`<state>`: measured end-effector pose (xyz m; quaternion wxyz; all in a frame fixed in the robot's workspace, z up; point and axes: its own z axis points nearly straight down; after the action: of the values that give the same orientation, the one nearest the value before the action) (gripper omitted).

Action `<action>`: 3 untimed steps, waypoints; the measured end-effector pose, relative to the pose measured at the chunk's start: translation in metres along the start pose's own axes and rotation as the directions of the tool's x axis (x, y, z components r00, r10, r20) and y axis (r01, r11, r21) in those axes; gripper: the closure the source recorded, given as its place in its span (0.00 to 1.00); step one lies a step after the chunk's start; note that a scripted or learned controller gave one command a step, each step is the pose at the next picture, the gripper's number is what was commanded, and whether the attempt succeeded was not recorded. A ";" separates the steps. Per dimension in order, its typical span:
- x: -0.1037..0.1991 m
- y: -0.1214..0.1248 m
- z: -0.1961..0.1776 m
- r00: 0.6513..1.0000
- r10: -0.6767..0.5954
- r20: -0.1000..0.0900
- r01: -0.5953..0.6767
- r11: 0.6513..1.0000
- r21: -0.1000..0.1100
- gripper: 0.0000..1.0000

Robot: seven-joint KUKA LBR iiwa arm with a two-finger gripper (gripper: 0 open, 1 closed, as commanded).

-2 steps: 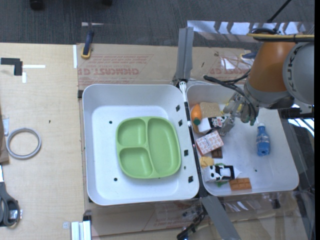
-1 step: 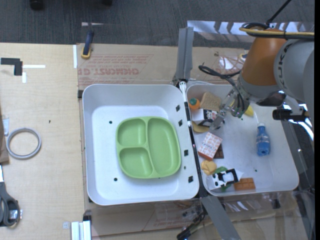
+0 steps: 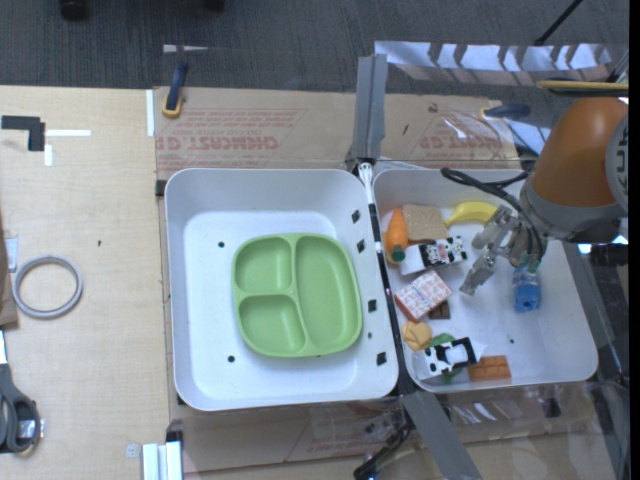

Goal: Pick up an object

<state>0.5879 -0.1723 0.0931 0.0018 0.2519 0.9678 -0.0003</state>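
The gripper (image 3: pixel 483 268), fingers apart and holding nothing, hangs over the right bin (image 3: pixel 560 363); the checkered block (image 3: pixel 422 294) lies just left.

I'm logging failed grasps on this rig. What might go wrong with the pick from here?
The gripper hangs over bare floor of the right bin, so closing there may catch nothing. The toys crowd together: the patterned block and the cow toy lie close, so the fingers might nudge one aside.
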 end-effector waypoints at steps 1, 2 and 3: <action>0.022 -0.065 -0.004 0.997 0.081 -0.004 -0.081 0.997 -0.003 0.00; 0.020 -0.065 -0.013 0.997 0.079 0.000 -0.079 0.997 -0.003 1.00; 0.020 -0.065 -0.013 0.997 0.079 0.000 -0.079 0.997 -0.003 0.00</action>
<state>0.5383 -0.2189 0.1063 0.0021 0.2899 0.9571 0.0010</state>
